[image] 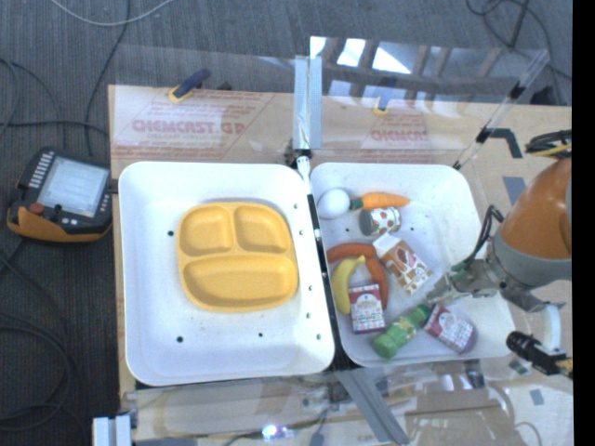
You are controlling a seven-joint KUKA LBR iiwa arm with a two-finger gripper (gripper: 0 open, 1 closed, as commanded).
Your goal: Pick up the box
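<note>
The right-hand shallow white plastic bin (pixel 465 193) holds all the small goods, heaped toward its left wall and lower middle, probably so that a program has a crowded pile to pick from; the left-hand white bin (pixel 149 342) carries a yellow three-part plastic tray (pixel 238 255) at its centre, which looks like the place meant for sorted items.

There are two box-like things; a small white carton with red and brown print (pixel 405 264) lies tilted in the middle of the right bin, and a small dark red carton (pixel 367 307) lies just below and left of it, touching a yellow toy banana (pixel 346 280). Which of them the task means cannot be told; both lie flat and free on top, so either seems open to a grasp from above.

Near them sit a white egg (pixel 333 203), an orange toy carrot (pixel 384 200), a small printed can (pixel 380 220), a green bottle (pixel 401 332) and a pink pouch (pixel 452 328).

The grey arm with its orange band (pixel 539 226) reaches in from the right edge of the frame, bent low over the right bin's right side above the counter (pixel 186 128); the hand (pixel 454 282) points left toward the white carton, close to it but apart; whether it is released or clenched cannot be told, and nothing shows between its tips.
</note>
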